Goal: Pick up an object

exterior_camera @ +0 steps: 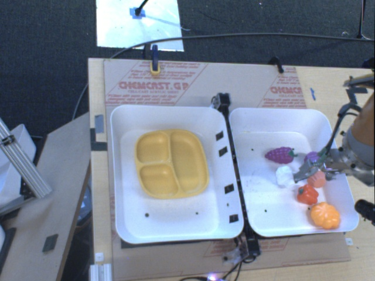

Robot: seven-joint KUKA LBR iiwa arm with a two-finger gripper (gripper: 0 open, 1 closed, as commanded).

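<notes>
Gripper (306, 172) low in right bin (258, 124) over white object (285, 176), beside purple grapes (280, 154) and red pepper (307, 195); finger opening and hold: cannot tell.

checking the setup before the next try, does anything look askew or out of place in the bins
Nothing looks damaged or spilled. The yellow divided plate sits slightly rotated in the left bin. In the right bin, the toys crowd the right side: purple grapes, a white piece, a red pepper and an orange pumpkin.
</notes>
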